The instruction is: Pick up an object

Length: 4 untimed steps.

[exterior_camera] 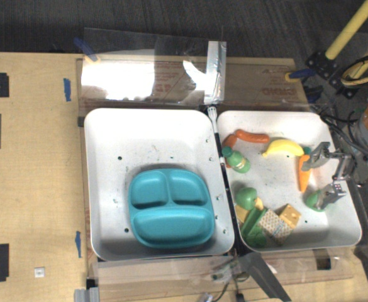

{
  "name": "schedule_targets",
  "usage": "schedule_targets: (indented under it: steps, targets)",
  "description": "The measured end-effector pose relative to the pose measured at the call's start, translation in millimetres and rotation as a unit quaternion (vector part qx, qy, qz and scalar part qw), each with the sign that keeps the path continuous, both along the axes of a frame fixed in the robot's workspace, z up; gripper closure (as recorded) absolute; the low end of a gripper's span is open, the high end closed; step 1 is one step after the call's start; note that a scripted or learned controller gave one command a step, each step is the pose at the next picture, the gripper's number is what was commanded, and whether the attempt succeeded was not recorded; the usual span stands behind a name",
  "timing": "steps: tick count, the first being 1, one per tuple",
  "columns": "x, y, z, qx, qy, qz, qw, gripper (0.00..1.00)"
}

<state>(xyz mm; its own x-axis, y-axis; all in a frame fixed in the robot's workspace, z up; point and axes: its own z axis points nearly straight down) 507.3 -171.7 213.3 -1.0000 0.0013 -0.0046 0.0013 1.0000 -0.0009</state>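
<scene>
My gripper hangs over the right side of the right bin, open, one finger toward the back and the other toward the front. An orange carrot lies just left of the gap between the fingers, not between them. A small green toy sits beside the front fingertip. Further left in this bin lie a yellow banana, a red-orange sausage, a green pear, a green apple, a dark green cucumber, a patterned block and a wooden cube.
The left bin holds a teal divided plate. A thin rim separates the two bins. Cables and arm parts crowd the right edge behind the right bin. Clear plastic sheeting stands behind the left bin.
</scene>
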Motion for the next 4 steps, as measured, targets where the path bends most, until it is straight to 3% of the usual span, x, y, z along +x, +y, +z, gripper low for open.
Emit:
schedule_targets:
  steps: [1, 2, 3, 4]
  targets:
    - [41, -34, -123, -0.002, -0.005, 0.002, 1.0, 0.0]
    - [45, -32, -111, -0.0037, -0.011, 0.004, 0.9999, 1.0]
    - [74, 31, 69, -0.0005, -0.008, -0.016, 0.9998, 1.0]
    - [109, 8, -120, -0.0007, -0.002, 0.123, 0.9924, 1.0]
